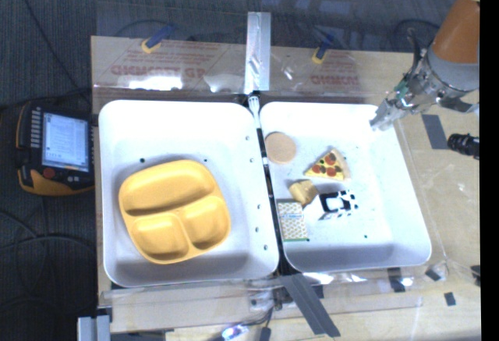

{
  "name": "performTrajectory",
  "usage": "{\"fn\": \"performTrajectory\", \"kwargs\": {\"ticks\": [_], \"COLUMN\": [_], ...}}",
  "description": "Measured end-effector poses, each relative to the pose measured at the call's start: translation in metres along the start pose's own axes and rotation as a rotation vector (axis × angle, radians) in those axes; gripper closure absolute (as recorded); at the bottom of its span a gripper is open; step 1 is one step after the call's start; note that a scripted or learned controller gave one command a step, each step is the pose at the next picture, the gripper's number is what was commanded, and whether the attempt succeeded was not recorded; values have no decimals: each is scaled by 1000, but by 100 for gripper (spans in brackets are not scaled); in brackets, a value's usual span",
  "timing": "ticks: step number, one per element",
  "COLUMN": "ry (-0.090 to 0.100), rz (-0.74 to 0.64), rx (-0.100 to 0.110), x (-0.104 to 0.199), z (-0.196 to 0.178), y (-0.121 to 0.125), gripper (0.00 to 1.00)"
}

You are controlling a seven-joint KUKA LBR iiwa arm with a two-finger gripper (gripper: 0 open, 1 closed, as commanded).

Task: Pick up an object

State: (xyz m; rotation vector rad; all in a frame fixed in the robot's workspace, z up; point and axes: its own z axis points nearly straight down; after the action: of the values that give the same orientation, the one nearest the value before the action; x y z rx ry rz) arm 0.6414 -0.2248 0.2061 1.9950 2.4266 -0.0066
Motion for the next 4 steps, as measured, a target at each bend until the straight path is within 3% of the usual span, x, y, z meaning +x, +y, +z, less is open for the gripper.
{"fn": "performTrajectory", "kwargs": {"ticks": [1, 2, 3, 4], "ry": [1, 4, 5, 5], "rz": [279, 255, 287, 485], "rx": [-7, 1, -2, 4], "x": [2, 41, 24, 18], "z": [115, 102, 79, 91], "y": [2, -59, -65, -52], "gripper": [100, 100, 100, 100]}}
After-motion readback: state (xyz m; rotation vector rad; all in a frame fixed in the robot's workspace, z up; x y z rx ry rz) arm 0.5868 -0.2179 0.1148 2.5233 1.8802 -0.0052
